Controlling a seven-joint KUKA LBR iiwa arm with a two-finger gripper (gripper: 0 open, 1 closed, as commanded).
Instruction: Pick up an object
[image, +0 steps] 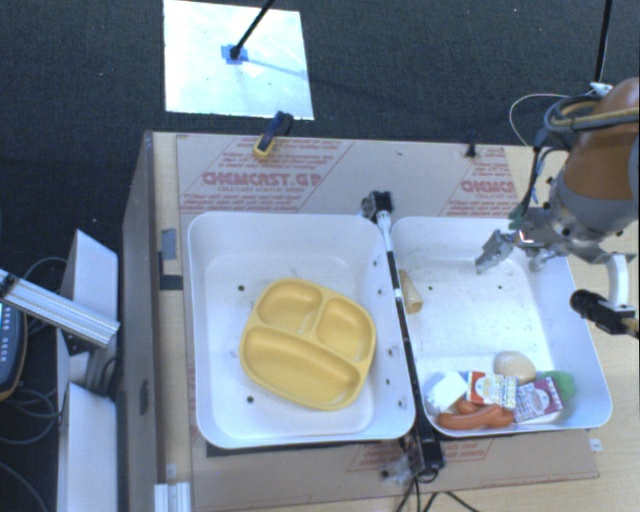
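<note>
Standing on dark carpet, the worktop carries two white bins. The left bin holds a yellow divided tray. Small food items lie piled in the right bin's near corner. The tool hangs above its far side, fingers spread, holding nothing.

1. The arm is cut off by the right edge, so its upper part is out of view.
2. The claw is small and blurred; I cannot tell how its fingers stand.
3. The heap of items in the near corner of the right bin overlaps; the single things are too small to name.
4. The small beige thing beside the divider is partly hidden and unclear.
5. The device at the left edge is cut off.
</note>
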